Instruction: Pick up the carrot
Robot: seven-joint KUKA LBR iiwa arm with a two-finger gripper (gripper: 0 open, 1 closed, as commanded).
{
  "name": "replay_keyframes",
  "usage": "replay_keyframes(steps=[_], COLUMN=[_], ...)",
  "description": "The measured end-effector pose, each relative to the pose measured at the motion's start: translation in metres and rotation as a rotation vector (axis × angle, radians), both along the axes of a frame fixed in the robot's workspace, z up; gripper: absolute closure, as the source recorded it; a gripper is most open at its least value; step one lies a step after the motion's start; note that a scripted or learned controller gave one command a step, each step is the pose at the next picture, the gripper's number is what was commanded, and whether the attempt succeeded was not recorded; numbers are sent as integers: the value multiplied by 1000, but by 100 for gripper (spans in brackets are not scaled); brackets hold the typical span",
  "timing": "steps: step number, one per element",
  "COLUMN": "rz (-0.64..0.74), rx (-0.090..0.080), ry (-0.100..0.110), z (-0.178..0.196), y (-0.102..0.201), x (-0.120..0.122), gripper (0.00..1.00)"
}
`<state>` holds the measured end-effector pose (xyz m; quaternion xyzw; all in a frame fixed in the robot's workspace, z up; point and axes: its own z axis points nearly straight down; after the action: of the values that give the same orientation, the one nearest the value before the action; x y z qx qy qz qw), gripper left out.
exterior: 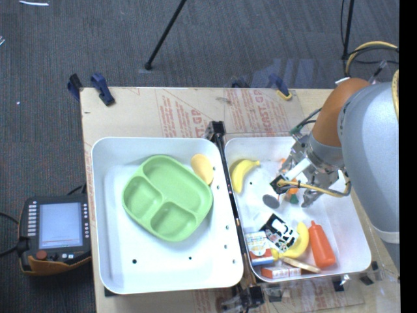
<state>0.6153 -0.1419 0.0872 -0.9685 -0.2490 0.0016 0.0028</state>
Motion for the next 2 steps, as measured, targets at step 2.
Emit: replay_keyframes(steps=[2], rz=[-299], rx=[-3], ry=[2], z=[-1], y=[26], x=[-5], gripper=[0])
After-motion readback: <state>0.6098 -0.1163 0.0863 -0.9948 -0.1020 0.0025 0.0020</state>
